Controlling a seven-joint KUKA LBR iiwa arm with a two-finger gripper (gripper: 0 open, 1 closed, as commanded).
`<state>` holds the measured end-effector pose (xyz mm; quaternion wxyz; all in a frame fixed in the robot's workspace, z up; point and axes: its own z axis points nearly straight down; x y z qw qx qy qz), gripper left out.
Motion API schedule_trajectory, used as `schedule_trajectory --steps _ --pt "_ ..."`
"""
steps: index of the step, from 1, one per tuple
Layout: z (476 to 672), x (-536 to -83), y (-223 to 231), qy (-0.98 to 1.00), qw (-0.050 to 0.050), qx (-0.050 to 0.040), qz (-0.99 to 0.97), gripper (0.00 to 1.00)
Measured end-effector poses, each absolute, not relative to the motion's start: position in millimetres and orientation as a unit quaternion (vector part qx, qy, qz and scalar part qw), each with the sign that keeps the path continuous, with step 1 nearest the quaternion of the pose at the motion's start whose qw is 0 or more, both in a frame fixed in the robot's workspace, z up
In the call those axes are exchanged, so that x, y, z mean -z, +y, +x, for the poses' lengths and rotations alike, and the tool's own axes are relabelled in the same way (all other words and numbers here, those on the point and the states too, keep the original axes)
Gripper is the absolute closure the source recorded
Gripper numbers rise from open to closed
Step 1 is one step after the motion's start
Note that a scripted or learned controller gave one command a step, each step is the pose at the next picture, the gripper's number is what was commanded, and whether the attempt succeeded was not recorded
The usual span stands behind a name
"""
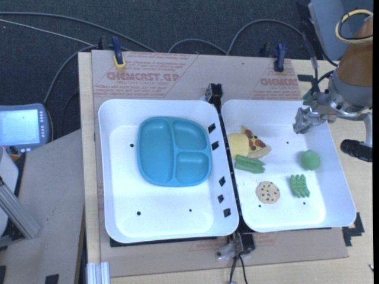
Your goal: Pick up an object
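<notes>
The right bin holds several toy foods: a yellow pizza slice, a green bean pod, a round cookie, a green ball and a ribbed green piece. My gripper hangs over the bin's far right part, above and slightly left of the green ball. Nothing shows between its fingers. The arm's grey body and orange band rise behind it at the right edge.
The left bin carries a blue divided plate. Black clips run along the seam between the bins. Two blue clamps hold the board at the back. A small monitor stands at the far left.
</notes>
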<state>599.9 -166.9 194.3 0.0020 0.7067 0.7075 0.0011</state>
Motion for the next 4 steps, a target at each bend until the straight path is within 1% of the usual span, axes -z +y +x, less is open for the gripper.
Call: schedule_trajectory --steps 1,2,3,4 --pt "601.4 -238.9 -162.5 0.708 0.002 -0.0014 0.706 1.00" --pt "597.0 -227.3 -110.5 0.709 -0.002 0.0001 0.705 1.00" --pt "590.3 -236.6 -61.4 0.709 -0.002 -0.0001 0.705 1.00" --pt "593.2 -233.7 -0.6 0.709 -0.002 0.0003 0.705 1.00"
